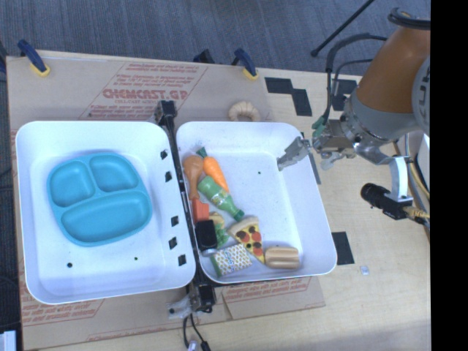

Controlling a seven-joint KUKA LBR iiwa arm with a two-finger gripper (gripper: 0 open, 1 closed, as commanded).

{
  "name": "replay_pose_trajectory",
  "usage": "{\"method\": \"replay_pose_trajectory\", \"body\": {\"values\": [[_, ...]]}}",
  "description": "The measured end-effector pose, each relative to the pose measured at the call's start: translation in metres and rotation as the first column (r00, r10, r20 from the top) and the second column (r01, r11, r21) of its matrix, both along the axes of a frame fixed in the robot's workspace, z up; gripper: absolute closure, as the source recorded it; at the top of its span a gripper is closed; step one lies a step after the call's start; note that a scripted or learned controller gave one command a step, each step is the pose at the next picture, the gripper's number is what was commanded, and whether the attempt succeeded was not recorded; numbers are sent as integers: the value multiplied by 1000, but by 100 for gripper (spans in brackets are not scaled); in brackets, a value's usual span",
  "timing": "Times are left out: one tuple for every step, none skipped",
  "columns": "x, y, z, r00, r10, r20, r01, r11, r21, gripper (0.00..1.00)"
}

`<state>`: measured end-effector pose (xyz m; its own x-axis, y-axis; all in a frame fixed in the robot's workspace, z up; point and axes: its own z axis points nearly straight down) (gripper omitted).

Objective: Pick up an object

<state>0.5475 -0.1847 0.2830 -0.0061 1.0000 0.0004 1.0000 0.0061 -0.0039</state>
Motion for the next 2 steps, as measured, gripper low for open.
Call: {"method": "replay_pose_trajectory", "body": {"values": [[51, 35, -133, 1000, 4, -4, -4, 1000, 1, 0], [97, 72, -191, 996, 86, 3, -86, 996, -7, 0]]}}
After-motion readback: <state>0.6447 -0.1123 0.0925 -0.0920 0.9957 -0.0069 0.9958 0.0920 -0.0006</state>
